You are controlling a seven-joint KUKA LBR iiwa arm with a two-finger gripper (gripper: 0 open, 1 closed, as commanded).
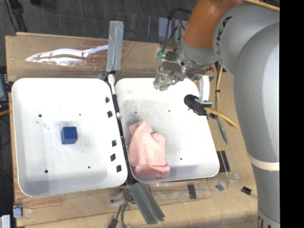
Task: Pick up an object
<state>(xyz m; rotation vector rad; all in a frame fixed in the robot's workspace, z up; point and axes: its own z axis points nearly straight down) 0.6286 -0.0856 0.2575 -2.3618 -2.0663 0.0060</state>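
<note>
While the gripper hangs over the far edge of the right bin, nothing shows between its fingers; whether they are spread or closed I cannot tell. This looks like the approach step: the pink cloth lies bunched in that bin's near-left corner, the blue cube in the left bin beside it. Next, the arm must come toward the cloth and descend squarely over it.

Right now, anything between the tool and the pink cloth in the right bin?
Nothing visible. The tool sits over the far edge of the right white bin; the crumpled pink cloth lies at the near left, with bare bin floor between them.
</note>
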